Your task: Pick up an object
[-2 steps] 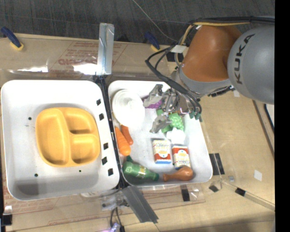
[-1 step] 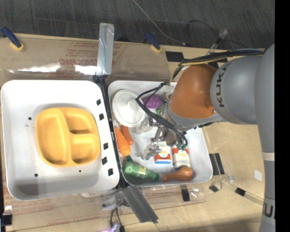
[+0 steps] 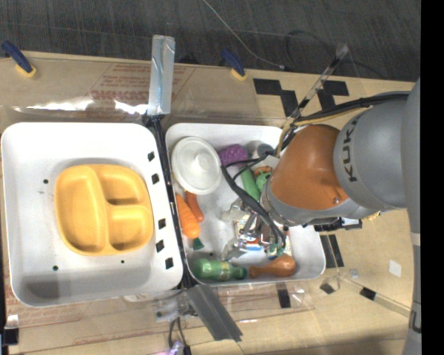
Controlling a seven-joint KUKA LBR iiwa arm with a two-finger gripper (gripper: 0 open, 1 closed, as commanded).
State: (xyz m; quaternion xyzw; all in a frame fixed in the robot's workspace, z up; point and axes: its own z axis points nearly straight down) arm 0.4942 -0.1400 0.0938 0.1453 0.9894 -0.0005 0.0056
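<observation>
While my end effector (image 3: pixel 250 237) hangs low in the right bin (image 3: pixel 303 135), I cannot tell its state. Just below it lies a green bottle (image 3: pixel 216 270); a white bowl (image 3: pixel 196 164) sits up-left.

The grey KUKA iiwa arm (image 3: pixel 381 154) comes in from the right side of the camera view, its broad rounded body lying high in the frame and bearing black "KUKA" lettering. Its orange band (image 3: pixel 307 168) sits just left of the grey section, bulging toward the camera, so the wrist points steeply downward. Black cables (image 3: pixel 240 180) run from the wrist, looping left and down toward the tool. Below the band, the gripper (image 3: pixel 253 237) hangs low, a cluster of metal parts and wiring seen nearly end-on. From this angle its 2 fingers cannot be separated from the surrounding hardware.
</observation>
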